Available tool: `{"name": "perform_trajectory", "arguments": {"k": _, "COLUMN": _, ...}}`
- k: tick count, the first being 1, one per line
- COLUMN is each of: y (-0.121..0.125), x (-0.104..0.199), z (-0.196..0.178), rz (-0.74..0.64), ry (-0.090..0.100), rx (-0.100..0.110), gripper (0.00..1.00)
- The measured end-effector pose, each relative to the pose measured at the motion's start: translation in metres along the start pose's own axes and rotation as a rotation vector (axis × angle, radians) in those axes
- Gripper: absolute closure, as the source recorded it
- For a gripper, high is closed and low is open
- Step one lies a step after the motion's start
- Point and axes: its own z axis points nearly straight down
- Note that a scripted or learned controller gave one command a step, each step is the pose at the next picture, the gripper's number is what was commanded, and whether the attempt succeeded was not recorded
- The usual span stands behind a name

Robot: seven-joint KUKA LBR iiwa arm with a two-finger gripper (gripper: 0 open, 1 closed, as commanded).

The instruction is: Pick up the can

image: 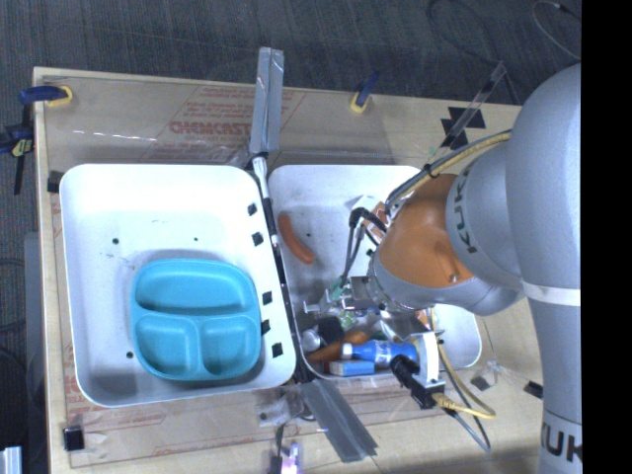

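Observation:
My arm reaches into the right bin (326, 191) from the right, its orange band (420, 245) over the bin's middle. The gripper (339, 314) points down at the front left of this bin, dark parts showing just under the wrist. A small green and silvery item (347, 294), possibly the can, peeks out right at the gripper, and the wrist hides most of it. I cannot make out whether anything is held.
An orange sausage-shaped toy (296, 238) lies at the right bin's left side. A blue bottle (380, 354) and an orange item (331, 349) lie at its front edge. The left bin (109, 215) holds a blue divided tray (197, 319).

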Motion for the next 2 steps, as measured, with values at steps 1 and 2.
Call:
{"name": "perform_trajectory", "arguments": {"k": 1, "y": 0.0, "x": 0.012, "z": -0.137, "rz": 0.27, "ry": 0.026, "rx": 0.027, "gripper": 1.0}}
{"name": "perform_trajectory", "arguments": {"k": 2, "y": -0.001, "x": 0.058, "z": -0.097, "rz": -0.024, "ry": 0.029, "rx": 0.026, "gripper": 1.0}}
